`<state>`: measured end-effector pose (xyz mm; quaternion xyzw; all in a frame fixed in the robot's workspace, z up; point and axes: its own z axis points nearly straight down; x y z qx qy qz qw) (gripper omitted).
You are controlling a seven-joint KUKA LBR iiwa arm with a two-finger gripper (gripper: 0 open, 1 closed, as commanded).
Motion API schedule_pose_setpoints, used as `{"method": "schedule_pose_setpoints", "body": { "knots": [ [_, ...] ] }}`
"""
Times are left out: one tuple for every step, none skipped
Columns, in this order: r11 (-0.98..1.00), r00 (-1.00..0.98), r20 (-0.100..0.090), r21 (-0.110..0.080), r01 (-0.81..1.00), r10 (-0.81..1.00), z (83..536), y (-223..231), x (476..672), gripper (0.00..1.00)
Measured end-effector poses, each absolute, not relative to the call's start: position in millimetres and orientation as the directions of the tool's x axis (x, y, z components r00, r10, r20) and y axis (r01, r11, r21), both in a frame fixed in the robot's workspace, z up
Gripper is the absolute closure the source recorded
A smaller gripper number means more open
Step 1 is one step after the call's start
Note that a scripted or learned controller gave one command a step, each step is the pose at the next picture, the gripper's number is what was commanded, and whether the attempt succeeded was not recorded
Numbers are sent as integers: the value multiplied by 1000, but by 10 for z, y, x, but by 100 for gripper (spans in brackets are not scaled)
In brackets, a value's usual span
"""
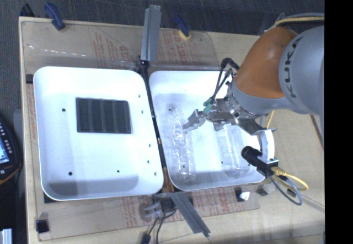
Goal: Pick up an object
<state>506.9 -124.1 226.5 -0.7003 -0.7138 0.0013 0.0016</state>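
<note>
A dark grey ribbed rectangular block point(103, 115) lies flat in the middle of the left bin point(49, 171). In the right bin point(165, 85), a clear plastic object point(181, 146) lies along the left side and another clear piece point(231, 152) sits toward the right. My gripper point(206, 121) hangs over the middle of the right bin, between the two clear pieces. Its fingers point(193, 119) are spread open with nothing between them.
The arm's orange band and grey body point(270, 72) cover the right bin's right rim. A black cable end and yellow wire point(259, 161) hang at that bin's lower right corner. A grey bar point(150, 33) stands behind the gap between the bins, with blue clamps point(55, 16) on the bench's back edge.
</note>
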Motion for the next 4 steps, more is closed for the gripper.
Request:
{"method": "schedule_pose_setpoints", "body": {
  "knots": [
    [45,-45,1,-2,999,999,908,-1335,5226,0],
    [160,-160,-7,5,987,987,935,-1235,5102,0],
    [136,-136,-6,2,991,991,934,-1201,5661,0],
    [163,-163,0,0,987,987,921,-1249,5652,0]
  ]
}}
